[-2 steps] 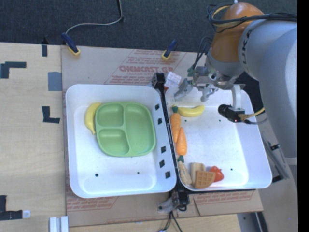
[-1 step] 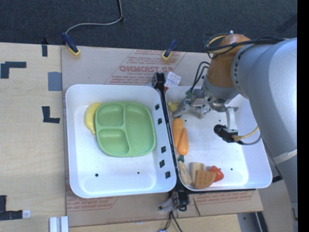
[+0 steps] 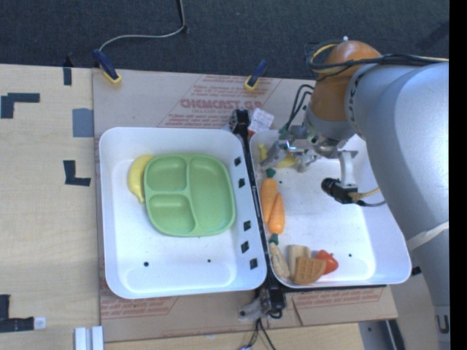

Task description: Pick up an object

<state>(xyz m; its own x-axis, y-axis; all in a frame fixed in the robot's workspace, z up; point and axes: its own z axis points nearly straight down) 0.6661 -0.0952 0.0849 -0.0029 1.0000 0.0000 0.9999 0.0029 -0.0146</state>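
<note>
My gripper is low over the far left corner of the right bin, below the orange band of the wrist. A small yellow object lies partly hidden right under it. Just in front of the gripper lie two orange carrots with green tips, along the bin's left wall. At the near edge of this bin sit a slice of bread, a tan waffle-like cracker and a red piece.
The left bin holds a green divided plate with a yellow banana poking out from under its left side. A black divider with clips runs between the bins. The arm's grey body covers the right side.
</note>
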